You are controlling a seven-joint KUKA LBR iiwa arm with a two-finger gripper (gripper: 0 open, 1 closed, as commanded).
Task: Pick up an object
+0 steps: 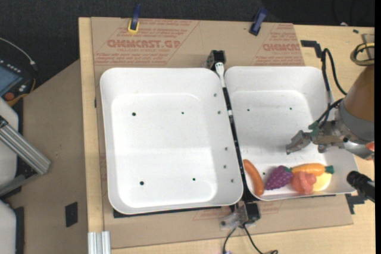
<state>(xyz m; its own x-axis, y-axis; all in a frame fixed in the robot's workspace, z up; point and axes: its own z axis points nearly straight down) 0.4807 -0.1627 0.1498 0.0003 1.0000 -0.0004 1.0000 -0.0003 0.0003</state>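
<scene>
The right-hand shallow white plastic bin (271, 92) serves as the landmark here, sitting on a table (89, 128) covered with brown printed cardboard. Along this bin's near edge lies a row of toy foods: an orange-red sausage-shaped piece (253, 177) at the near-left corner, a purple plastic bunch of grapes (278, 177) just to its right, then a reddish-pink lumpy toy (302, 182) with an orange carrot with a green top (312, 169) lying across its upper side, and a pale yellow piece (322, 182) touching them at the row's right end. The grey arm with its orange band (360, 101) comes in over the bin's right wall, and the tool (296, 145) hangs above the bin's floor in its right half, just behind the row of toys and nearest the carrot and the grapes. Its dark fingers (296, 142) point toward the bin's left side and look spread a little apart, with nothing between them; they touch none of the toys. A black strip with clips (227, 110) runs along the bin's left wall, and beyond it sits the second shallow white bin (119, 92), side by side with the landmark. Two blue clamps (258, 21) grip the cardboard's far edge behind the bins.
</scene>
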